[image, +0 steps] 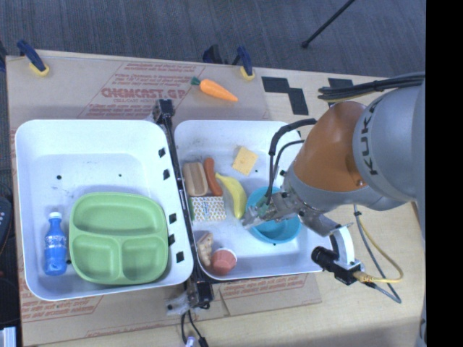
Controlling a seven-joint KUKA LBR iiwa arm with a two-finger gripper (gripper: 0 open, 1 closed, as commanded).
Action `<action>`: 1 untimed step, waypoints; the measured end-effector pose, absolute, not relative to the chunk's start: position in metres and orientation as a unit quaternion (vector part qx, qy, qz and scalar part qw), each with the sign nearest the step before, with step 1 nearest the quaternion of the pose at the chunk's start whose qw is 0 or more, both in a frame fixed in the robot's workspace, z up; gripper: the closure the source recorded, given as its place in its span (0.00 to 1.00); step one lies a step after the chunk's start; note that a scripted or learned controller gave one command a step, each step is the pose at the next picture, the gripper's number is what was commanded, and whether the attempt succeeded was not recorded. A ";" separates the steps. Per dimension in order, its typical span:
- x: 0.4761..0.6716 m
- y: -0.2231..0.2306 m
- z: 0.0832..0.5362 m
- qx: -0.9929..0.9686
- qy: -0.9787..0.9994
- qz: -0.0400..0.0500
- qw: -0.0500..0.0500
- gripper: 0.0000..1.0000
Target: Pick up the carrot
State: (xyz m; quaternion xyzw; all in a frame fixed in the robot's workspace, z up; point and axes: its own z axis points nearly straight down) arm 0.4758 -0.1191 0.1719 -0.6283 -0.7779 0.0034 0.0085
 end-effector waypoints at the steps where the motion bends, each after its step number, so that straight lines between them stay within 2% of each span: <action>1: 0.478 -0.216 0.332 -0.631 -0.776 0.001 -0.007 1.00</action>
